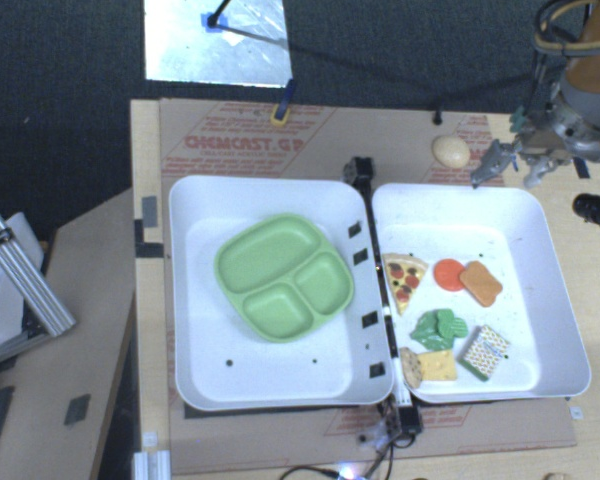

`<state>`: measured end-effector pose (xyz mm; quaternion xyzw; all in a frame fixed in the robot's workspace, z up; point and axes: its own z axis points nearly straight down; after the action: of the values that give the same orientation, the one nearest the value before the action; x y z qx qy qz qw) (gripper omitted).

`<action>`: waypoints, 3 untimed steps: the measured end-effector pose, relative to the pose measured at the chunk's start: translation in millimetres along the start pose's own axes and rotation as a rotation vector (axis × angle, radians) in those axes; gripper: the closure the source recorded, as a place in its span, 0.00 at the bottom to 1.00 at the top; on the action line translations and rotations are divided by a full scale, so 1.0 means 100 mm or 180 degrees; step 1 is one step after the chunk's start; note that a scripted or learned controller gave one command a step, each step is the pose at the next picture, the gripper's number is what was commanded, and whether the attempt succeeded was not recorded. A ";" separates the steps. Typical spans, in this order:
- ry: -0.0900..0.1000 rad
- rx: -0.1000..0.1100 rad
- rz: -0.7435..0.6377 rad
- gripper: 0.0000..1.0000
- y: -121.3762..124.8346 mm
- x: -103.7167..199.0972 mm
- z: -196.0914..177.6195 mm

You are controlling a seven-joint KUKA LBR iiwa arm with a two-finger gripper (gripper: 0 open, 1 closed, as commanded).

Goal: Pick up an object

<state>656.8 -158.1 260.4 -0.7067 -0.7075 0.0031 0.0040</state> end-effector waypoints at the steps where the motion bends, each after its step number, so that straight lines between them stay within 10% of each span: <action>1: -0.0007 -0.0038 -0.0007 0.00 0.02 0.00 -0.08; 3: -0.0006 -0.0032 -0.0022 0.00 0.17 0.06 0.86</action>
<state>673.0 -152.1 174.7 -0.7043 -0.7099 0.0002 -0.0002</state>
